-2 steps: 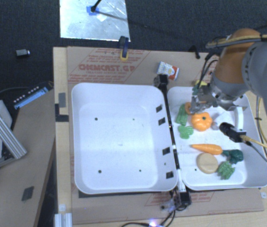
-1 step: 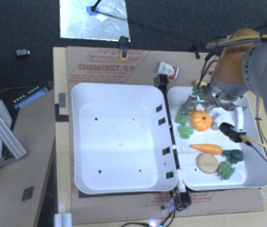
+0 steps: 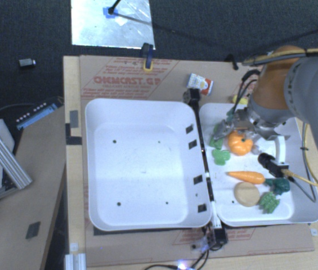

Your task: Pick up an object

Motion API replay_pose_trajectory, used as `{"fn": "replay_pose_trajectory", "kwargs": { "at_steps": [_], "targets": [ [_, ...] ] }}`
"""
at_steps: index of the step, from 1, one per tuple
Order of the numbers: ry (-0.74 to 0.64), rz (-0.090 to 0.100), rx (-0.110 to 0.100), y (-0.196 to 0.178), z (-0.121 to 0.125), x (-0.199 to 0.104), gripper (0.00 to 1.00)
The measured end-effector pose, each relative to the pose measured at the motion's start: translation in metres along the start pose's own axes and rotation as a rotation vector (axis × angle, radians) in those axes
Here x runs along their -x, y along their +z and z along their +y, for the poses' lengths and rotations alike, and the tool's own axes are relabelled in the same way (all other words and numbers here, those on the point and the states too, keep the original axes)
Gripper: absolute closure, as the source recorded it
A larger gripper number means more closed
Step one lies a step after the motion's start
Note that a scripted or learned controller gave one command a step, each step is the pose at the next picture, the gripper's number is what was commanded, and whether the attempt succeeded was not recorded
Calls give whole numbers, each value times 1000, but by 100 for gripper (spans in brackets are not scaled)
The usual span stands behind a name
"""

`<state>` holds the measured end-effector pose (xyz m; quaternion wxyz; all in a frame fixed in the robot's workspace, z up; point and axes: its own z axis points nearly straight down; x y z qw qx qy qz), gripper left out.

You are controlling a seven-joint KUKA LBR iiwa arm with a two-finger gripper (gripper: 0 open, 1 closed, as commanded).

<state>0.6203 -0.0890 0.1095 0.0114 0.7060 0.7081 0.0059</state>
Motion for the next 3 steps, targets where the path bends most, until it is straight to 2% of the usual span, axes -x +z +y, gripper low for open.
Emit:
{"fn": "replay_pose_trajectory", "kwargs": {
  "at_steps": [1, 2, 3],
  "targets": [
    [0, -5, 6, -11, 1, 2, 100],
    [-2, 6, -25, 12, 34, -2, 100],
    [-2, 7, -18, -22, 51, -3, 100]
  ]
}}
